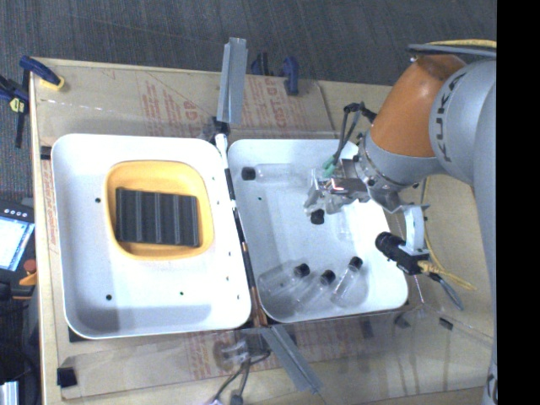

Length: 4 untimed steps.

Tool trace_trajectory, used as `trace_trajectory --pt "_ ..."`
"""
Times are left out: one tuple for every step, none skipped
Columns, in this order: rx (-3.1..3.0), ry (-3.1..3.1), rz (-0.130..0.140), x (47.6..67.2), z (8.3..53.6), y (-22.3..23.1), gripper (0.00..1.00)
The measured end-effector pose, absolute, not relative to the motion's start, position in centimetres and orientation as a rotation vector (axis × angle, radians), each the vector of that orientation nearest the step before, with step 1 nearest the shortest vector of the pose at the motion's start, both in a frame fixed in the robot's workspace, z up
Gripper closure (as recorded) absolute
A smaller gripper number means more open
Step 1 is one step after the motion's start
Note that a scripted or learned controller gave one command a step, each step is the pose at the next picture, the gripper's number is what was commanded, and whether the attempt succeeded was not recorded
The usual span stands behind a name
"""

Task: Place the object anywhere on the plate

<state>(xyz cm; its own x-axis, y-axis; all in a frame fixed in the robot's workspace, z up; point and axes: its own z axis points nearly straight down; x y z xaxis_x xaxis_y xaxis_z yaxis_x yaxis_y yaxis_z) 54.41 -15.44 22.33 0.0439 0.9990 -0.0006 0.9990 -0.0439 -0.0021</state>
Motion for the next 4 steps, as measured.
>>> trace_trajectory --pt "-2.230 -2.209 0.001 59.0 23.1 -9.6 1.00" --pt "-1.866 -2.527 0.001 65.7 23.6 -2.2 1.00" --pt "-1.605 -2.696 0.004 62.9 19.1 -2.2 1.00" --pt "-1.606 -2.696 0.004 62.9 19.1 -2.2 0.00"
